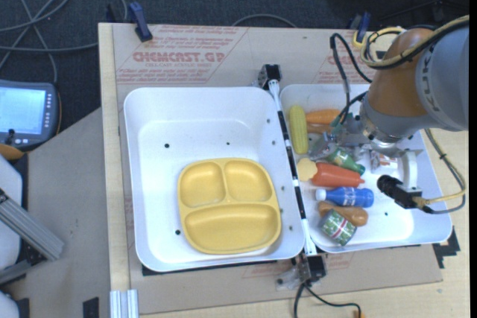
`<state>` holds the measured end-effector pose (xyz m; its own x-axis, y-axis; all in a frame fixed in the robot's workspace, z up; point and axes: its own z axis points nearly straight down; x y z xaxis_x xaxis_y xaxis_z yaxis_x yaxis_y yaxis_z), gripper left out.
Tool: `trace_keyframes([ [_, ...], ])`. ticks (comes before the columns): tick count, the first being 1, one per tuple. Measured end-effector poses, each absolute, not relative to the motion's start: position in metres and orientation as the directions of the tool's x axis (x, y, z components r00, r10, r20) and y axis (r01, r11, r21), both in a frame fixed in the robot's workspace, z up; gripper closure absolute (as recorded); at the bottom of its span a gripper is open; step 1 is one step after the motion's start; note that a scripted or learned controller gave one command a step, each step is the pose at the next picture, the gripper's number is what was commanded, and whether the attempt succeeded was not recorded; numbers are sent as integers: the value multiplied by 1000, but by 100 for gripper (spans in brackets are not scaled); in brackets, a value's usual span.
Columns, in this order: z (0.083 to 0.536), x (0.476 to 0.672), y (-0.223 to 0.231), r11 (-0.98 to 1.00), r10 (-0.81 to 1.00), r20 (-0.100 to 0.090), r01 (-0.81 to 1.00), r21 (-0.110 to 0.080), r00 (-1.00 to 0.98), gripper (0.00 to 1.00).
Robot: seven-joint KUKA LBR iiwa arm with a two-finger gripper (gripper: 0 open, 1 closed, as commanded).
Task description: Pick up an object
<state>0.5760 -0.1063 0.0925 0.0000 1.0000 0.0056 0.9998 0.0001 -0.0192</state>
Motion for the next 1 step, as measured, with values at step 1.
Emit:
trace_keyframes([
  [1,113,582,-109,-2,1000,-1,1000,2,2,100],
])
